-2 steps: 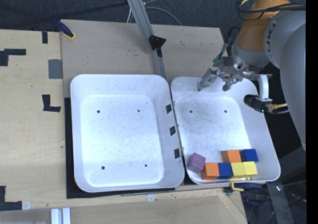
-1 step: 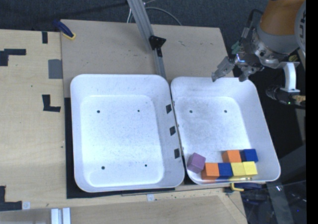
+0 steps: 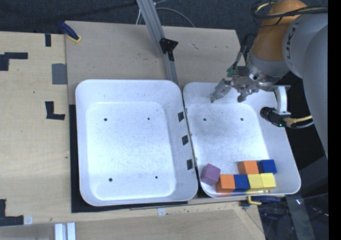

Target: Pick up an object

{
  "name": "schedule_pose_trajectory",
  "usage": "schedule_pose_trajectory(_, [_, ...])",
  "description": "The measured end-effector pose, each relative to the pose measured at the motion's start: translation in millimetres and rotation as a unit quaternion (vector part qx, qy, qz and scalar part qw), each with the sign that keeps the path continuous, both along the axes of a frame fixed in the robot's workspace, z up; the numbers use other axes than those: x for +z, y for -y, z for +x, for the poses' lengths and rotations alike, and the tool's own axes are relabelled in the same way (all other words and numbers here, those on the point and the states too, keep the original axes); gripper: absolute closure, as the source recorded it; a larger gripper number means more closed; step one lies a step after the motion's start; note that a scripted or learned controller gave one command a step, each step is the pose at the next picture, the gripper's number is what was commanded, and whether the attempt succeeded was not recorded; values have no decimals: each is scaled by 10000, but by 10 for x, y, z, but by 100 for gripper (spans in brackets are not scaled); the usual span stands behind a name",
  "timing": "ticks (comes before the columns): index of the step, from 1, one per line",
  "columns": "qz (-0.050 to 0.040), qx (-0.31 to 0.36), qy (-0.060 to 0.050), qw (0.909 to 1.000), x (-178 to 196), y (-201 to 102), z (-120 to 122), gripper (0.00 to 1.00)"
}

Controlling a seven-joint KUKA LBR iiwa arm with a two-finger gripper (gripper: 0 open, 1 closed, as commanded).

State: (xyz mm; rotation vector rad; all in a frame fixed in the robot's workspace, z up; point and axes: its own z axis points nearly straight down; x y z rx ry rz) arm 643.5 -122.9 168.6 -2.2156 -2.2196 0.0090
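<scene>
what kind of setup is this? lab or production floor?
Most likely a robotics lab bench for grasping trials, not production. Two shallow white bins sit side by side on a plywood benchtop, the arm's gripper hangs over the right one, and the only items are small coloured blocks in its near corner.

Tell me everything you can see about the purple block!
The purple block is a small cube, pale purple with a matte look and no marks on it. It sits in the right bin, at the near-left corner of the floor, turned a little askew from the other blocks. It stands at the left end of the cluster, right next to an orange block; whether they touch is hard to tell. The gripper hangs over the far end of that bin, well away from it.
</scene>
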Motion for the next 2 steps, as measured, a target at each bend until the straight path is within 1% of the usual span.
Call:
schedule_pose_trajectory(1, [-11,-28,12,10000,-400,612,-77,0])
schedule_pose_trajectory(2, [-4,18,84,10000,583,220,242,0])
